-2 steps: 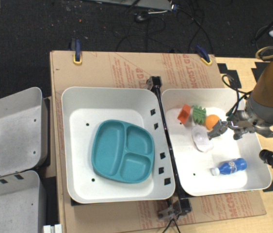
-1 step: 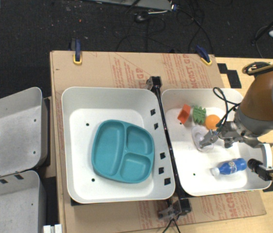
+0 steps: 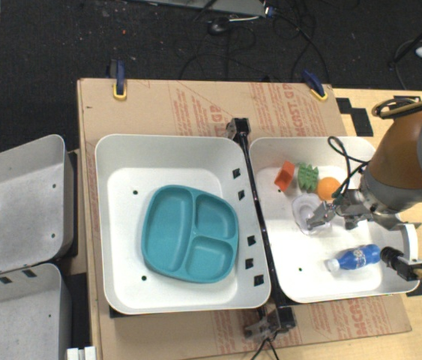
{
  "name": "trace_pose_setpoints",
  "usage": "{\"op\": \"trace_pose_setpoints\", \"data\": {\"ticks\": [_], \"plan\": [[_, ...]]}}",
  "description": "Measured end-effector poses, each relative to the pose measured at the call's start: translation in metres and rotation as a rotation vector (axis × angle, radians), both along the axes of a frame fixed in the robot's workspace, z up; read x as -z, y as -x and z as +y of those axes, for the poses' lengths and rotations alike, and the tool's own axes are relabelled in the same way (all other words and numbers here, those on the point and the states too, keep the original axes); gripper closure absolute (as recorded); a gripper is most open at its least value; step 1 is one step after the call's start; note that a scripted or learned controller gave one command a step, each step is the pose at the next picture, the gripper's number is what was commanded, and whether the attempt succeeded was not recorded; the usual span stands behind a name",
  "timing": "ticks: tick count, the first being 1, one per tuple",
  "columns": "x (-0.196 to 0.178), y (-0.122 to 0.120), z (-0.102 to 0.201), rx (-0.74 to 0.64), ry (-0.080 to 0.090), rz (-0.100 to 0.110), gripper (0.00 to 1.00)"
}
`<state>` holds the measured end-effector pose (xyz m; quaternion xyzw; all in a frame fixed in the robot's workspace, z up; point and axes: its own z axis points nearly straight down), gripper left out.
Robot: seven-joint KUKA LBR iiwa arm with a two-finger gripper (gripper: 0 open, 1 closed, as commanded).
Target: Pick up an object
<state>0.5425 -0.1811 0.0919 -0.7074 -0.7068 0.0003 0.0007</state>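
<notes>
gripper (image 3: 320,217) grip state unclear, metal tip at a clear round cup (image 3: 305,214) beside an orange ball (image 3: 328,187).

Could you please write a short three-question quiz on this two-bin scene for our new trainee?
1. True or false: the teal divided plate lies in the left bin.
2. Which item lies nearest the right bin's front edge? A) orange ball B) blue bottle C) green toy
3. Fill in: the gripper sits over a clear ____.

Key: 1. True. 2. B. 3. Cup; whether the gripper holds it cannot be judged from this view.
</notes>
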Motion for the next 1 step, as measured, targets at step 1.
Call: {"op": "trace_pose_setpoints", "data": {"ticks": [1], "plan": [[-0.0115, -0.0012, 0.0000, 0.000, 0.001, -0.004, 1.00]]}}
